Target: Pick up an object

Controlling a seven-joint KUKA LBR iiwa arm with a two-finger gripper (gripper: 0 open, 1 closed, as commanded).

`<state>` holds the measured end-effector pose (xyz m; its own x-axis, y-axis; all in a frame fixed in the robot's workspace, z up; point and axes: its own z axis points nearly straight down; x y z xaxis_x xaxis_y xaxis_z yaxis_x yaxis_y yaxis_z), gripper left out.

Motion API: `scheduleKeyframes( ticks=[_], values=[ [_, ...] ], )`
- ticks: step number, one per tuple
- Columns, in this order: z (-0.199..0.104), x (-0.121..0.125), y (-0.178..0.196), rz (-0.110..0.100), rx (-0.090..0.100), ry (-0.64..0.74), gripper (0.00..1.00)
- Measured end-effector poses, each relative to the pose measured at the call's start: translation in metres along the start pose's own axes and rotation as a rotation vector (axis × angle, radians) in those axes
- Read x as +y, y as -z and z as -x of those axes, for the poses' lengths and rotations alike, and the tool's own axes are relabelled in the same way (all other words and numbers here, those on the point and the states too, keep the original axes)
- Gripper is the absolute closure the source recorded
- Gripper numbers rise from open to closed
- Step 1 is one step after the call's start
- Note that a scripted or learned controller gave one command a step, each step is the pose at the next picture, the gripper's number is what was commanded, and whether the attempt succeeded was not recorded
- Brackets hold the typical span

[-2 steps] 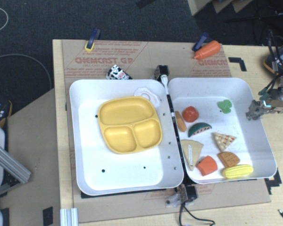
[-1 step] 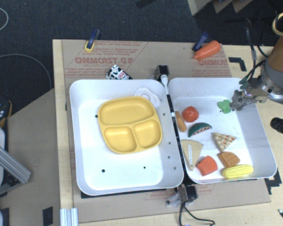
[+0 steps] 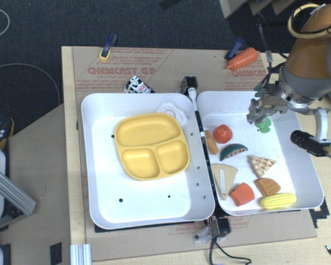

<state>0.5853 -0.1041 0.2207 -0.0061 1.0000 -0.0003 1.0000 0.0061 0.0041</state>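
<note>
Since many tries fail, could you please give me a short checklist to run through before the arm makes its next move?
1. Tool is over the right bin: ok.
2. A target sits under it, the green piece at its tip: ok.
3. Green piece held between the fingers: cannot tell.
4. Room around the target, with the tomato and the pizza slice apart from it: ok.
5. Yellow tray in the left bin lies away from the arm: ok.

Yellow divided plate (image 3: 151,146) in white left bin (image 3: 99,164); red tomato (image 3: 223,133), yellow corn (image 3: 278,201), green piece (image 3: 264,126) in white right bin (image 3: 303,164).
</note>
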Motion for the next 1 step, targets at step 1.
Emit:
scheduleKeyframes(
  ticks=[1],
  values=[
    [-0.0400, 0.0315, -0.0057, 0.001, 0.000, -0.001, 1.00]
  ],
)
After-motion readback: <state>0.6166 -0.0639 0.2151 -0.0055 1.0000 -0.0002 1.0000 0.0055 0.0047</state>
